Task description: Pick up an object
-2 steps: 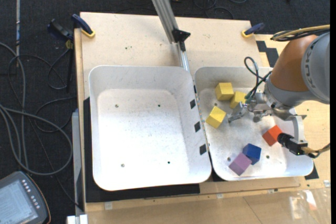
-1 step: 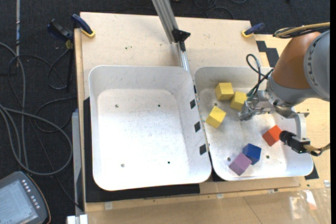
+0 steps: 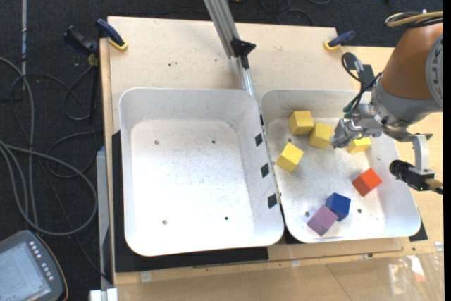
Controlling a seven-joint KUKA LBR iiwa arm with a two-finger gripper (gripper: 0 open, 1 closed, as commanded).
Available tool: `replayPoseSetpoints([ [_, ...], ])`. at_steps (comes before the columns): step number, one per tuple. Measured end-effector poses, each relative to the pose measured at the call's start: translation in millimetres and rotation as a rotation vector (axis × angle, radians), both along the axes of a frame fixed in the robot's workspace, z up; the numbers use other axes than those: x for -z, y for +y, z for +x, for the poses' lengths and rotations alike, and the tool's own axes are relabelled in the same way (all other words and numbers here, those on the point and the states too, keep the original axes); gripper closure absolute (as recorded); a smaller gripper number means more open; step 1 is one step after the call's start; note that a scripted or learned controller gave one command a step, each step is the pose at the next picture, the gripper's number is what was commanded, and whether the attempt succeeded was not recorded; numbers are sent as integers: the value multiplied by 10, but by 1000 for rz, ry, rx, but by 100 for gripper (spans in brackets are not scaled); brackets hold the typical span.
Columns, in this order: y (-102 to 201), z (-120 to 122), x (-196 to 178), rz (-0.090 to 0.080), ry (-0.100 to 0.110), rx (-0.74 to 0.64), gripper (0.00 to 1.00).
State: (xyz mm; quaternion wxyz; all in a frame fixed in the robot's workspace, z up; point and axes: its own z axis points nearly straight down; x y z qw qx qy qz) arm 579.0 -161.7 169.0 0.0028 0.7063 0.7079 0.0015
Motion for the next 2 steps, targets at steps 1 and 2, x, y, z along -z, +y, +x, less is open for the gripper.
replayPoseSetpoints([
  [1,-1,16,-495,-1,-1,0,100],
  [2,489,-72,-443,3,7,-5,100],
])
